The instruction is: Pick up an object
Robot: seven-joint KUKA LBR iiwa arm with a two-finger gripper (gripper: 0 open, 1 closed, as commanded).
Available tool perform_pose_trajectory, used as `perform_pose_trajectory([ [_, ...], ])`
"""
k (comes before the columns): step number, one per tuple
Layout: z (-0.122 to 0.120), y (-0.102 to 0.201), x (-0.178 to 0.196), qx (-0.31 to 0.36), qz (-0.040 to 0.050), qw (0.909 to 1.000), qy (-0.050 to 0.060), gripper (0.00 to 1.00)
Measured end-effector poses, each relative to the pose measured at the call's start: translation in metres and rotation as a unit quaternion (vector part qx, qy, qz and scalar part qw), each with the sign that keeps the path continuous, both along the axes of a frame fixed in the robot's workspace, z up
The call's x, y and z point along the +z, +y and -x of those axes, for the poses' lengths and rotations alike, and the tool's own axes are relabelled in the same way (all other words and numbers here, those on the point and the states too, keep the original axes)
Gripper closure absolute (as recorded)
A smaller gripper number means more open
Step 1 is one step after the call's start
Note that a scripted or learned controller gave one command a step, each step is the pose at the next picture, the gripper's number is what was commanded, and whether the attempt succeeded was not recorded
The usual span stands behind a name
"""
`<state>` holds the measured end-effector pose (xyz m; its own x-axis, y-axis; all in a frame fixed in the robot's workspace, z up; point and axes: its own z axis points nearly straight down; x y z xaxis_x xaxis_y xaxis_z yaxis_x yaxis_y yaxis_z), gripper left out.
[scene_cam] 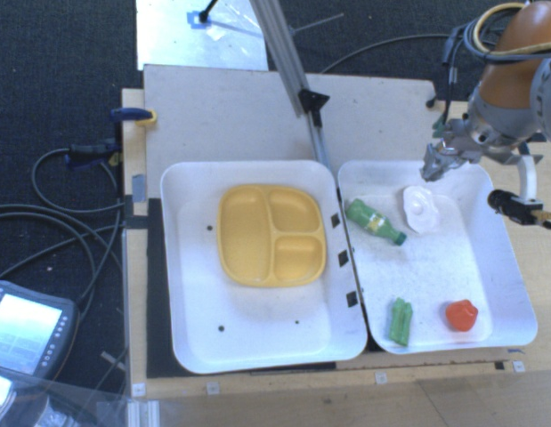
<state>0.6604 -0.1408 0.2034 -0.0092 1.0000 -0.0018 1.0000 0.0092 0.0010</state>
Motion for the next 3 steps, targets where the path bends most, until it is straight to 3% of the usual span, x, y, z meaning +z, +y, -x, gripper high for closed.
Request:
perform_pose_trajectory([
  [3,0.069,0.131,0.026,0.001,-0.0019,1.0000,0.001,1.00],
])
